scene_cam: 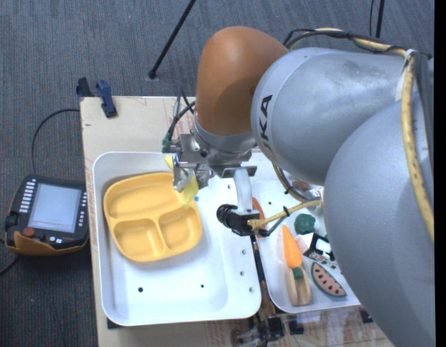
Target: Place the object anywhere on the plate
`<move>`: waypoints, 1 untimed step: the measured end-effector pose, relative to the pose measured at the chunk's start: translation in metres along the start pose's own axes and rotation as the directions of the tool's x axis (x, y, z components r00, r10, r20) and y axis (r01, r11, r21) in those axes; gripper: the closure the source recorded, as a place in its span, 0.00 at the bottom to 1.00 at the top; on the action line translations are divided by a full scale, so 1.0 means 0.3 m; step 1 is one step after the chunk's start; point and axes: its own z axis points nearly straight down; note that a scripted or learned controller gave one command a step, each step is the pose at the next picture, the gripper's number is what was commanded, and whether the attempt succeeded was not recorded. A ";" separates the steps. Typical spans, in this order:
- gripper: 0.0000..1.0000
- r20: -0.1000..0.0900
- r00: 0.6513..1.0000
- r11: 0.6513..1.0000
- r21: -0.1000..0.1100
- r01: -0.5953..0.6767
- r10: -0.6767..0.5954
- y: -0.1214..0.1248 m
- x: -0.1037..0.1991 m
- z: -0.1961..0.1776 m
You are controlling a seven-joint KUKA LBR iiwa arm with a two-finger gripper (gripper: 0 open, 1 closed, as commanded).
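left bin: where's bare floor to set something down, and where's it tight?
Left bin: bare white floor in front of the yellow plate, from plate edge to near rim, plus a strip between plate and the divider between bins. Plate's two lower compartments are bare. Tight at the plate's far right corner, under the gripper. Right bin is crowded: carrot, watermelon slice.

robot lab; grey carpet floor (35, 42), teach pendant (50, 215) on it, stand legs (176, 31), bench (129, 121) bearing white bins (110, 295)

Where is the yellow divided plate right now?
The yellow plate lies in the left white bin, toward its upper left. The pincer hangs over the plate's upper right rim, with a small yellow object at its tip.
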 end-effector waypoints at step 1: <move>0.00 0.002 1.000 1.000 0.003 -0.001 0.001 -0.002 -0.004 0.006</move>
